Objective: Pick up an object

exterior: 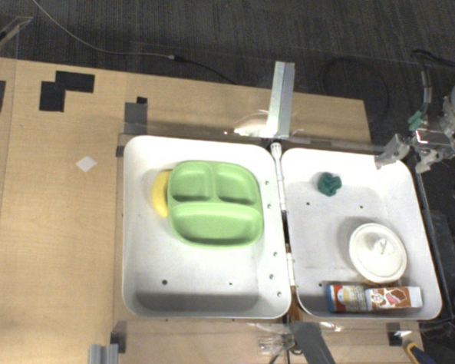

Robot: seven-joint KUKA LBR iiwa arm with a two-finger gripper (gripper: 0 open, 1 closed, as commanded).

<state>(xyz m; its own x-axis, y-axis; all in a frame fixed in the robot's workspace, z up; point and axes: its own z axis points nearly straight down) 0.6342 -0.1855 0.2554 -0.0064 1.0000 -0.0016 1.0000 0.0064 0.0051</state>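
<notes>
Two shallow white bins are set side by side on a pale wooden bench. In the left bin a green divided tray is placed toward the far half, its three compartments facing up; a yellow object is partly hidden under the tray's left edge and cannot be identified further. In the right bin three items are held well apart from one another: a small dark green crumpled object near the far wall, a round white lidded container right of centre, and a flat tube with a blue end and a white cap, laid on its side along the near wall. The grey arm with its orange band is seen at the upper right edge, beyond the far right corner of the right bin. The end effector is located there, above the bin's rim and apart from every item; whether it is wide or narrow cannot be told. Nothing is seen between its parts.
</notes>
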